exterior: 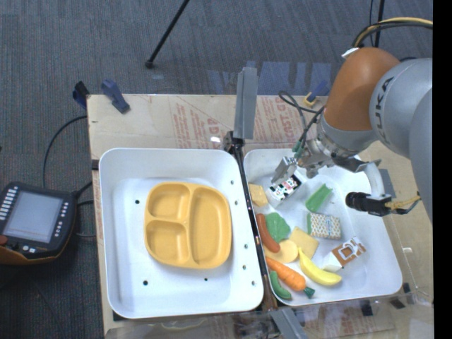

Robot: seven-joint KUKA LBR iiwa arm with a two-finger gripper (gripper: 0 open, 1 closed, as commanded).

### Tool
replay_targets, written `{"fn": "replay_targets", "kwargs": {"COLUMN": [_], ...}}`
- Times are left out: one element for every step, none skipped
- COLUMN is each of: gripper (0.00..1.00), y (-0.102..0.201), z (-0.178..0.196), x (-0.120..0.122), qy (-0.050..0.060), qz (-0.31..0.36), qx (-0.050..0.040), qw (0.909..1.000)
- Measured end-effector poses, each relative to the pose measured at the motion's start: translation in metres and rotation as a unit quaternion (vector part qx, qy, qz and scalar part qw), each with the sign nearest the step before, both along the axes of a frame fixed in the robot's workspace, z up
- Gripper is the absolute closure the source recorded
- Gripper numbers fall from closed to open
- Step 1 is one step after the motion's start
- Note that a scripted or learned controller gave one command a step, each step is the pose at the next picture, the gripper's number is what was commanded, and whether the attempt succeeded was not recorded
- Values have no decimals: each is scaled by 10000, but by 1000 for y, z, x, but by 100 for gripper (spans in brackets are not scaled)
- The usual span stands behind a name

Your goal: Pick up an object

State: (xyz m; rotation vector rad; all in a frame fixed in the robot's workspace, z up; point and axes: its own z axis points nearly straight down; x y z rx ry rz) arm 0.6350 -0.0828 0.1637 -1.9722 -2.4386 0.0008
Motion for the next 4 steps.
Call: {"fn": "replay_targets", "kwargs": {"gripper": [0, 0, 100, 100], "y": [-6, -5, -5, -54], "z": [-52, -57, -45, 69], "x": [11, -4, -2, 11], "qy": [-88, -235, -262, -69], "qz": [-294, -362, -375, 2134], "qx": [-19, -37, -32, -29], "qw": [9995, 9991, 9989, 9769]}}
